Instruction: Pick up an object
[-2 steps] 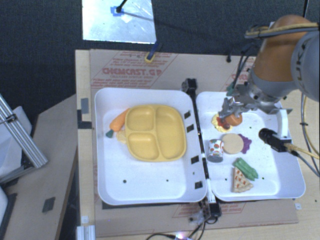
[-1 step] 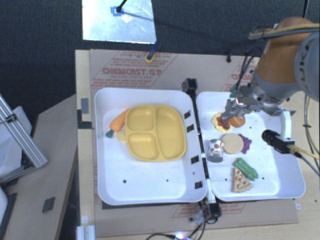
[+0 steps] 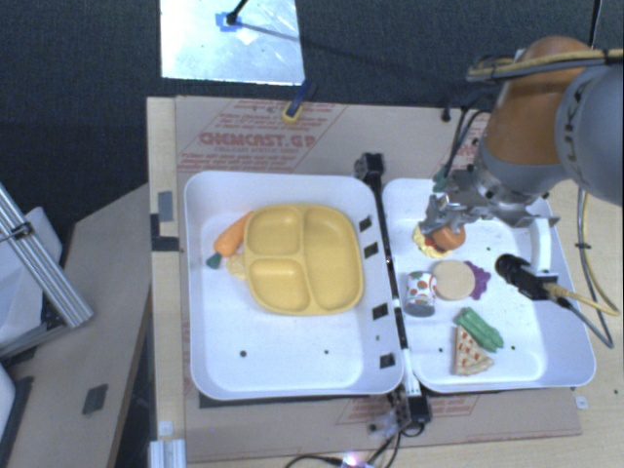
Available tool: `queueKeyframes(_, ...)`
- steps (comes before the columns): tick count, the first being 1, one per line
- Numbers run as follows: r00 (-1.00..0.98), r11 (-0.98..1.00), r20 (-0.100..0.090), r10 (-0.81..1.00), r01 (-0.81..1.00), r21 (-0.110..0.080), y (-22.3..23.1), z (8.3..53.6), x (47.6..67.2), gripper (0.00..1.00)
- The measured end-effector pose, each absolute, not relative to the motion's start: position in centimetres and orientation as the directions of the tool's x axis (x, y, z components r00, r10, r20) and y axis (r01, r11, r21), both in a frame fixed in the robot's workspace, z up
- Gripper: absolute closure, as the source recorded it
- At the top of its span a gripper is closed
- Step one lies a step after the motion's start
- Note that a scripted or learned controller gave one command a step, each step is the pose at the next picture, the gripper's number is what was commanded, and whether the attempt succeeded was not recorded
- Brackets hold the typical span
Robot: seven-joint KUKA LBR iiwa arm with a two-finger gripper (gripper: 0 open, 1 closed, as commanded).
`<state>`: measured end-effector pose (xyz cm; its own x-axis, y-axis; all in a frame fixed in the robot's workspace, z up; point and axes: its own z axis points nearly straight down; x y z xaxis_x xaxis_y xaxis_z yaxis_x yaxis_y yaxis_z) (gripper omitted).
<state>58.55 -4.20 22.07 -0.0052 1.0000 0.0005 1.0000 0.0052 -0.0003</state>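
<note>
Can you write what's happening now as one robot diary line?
gripper over orange toy | right bin | grasp unclear | yellow tray in left bin

Grey arm [image 3: 585,115] enters from the right edge, upper part of the view, bulky orange band [image 3: 531,100] above the wrist. Wrist bends down and to the left, cables running along the top of the arm. Gripper [image 3: 444,220] points downward, low over the upper left area of the right bin, metal fingers [image 3: 436,210] close together at the tip.
</note>
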Motion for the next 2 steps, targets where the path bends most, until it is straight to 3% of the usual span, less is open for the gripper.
queueKeyframes(1, -0.001, 0.001, -0.001, 1.0, 1.0, 0.001, -6.1, 21.9, 58.6, 1.0)
queueKeyframes(2, -0.006, 0.006, 0.001, 1.0, 1.0, 0.001, -4.1, 22.3, 58.4, 1.0)
